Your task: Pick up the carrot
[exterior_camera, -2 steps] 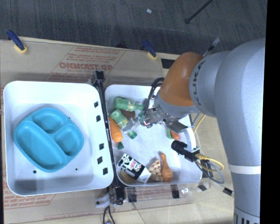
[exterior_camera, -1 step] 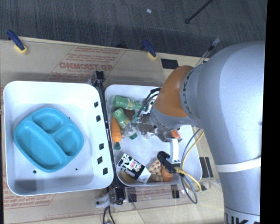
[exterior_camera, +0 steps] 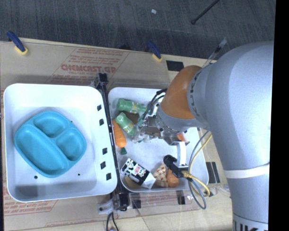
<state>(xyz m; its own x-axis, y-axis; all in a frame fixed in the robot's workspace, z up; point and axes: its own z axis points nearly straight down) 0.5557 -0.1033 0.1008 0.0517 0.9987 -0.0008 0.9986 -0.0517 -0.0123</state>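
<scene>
The blue divided plate (exterior_camera: 49, 142) lay in the left bin (exterior_camera: 22, 96), away from the work. The carrot (exterior_camera: 119, 135) lay against the left wall of the right bin (exterior_camera: 201, 174), touching a green bottle (exterior_camera: 125, 124). The gripper (exterior_camera: 146, 129) hovered just beside them; whether it was released or clenched could not be told, the wrist hiding it. A descent here risked seizing the bottle or nudging the carrot into the wall.

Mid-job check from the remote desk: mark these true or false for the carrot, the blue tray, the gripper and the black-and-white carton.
1. The carrot lies in the right bin, by its left wall. True.
2. The blue tray sits in the right bin. False: it is in the left bin.
3. The gripper is over the left bin. False: it is over the right bin, near the carrot.
4. The black-and-white carton lies near the right bin's front edge. True.
</scene>
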